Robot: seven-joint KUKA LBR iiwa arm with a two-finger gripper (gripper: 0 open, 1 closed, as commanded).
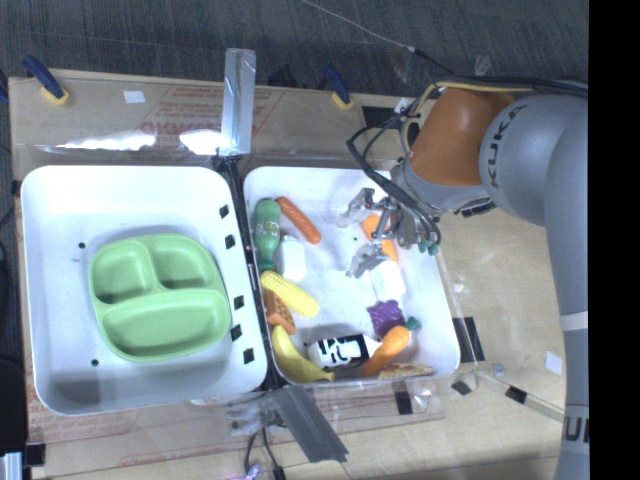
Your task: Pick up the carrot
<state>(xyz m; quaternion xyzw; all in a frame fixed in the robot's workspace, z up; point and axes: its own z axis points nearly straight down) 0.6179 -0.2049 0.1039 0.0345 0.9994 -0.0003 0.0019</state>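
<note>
— Two bins, side by side. Which one has the carrot (392, 343)?

— The right bin (440, 278). It lies near the front right corner, orange, with a bit of green at its upper end, tilted up toward the right. A purple toy (384, 317) sits just above it, and a black-and-white piece (341, 349) lies just to its left.

— And the gripper (356, 238)?

— Over the upper right part of the same bin, well apart from the carrot. Its two fingers (354, 208) are spread, pointing left, with nothing between the tips. Something orange shows close to their base; I cannot tell what it is.

— What else is in there?

— A green cucumber (267, 230) by the left wall, an orange-red stick (299, 220) just beside it, a corn cob (289, 293) below, and a banana (296, 360) along the front. A white block (388, 282) lies just under the gripper.

— The left bin (45, 268)?

— It holds a green divided plate (157, 295).
</note>
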